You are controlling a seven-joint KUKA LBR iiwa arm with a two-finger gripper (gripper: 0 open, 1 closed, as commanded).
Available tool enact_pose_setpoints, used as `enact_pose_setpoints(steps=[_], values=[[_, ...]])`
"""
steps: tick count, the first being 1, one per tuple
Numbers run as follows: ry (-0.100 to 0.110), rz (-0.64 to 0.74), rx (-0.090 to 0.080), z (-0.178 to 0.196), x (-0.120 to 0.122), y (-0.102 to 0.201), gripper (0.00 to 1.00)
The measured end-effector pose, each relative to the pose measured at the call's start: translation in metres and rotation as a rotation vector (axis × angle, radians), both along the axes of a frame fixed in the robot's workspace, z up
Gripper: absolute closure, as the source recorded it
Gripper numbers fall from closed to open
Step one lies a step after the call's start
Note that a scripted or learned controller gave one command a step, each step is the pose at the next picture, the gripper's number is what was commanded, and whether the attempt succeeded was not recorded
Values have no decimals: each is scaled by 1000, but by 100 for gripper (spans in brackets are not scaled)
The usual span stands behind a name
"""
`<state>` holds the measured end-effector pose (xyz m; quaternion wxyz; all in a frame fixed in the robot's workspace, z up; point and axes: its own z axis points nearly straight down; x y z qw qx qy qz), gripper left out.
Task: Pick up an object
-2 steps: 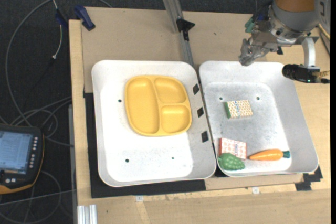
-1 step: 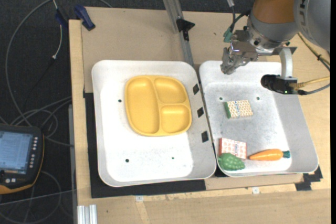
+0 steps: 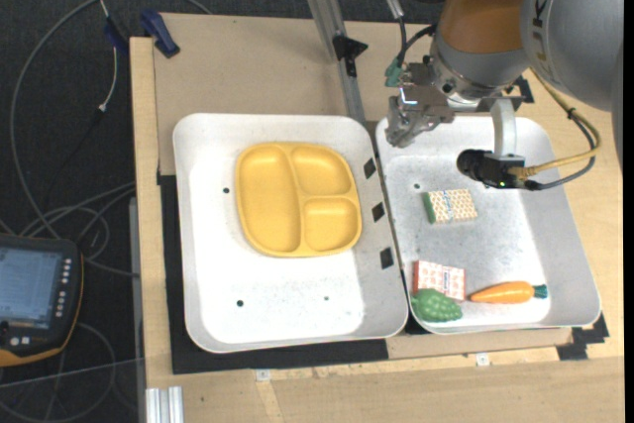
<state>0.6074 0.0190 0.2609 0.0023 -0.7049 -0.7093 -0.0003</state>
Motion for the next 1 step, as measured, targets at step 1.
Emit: enact_pose_setpoints(steps=[1], values=[[2, 0, -1, -17, -13, 53, 100]])
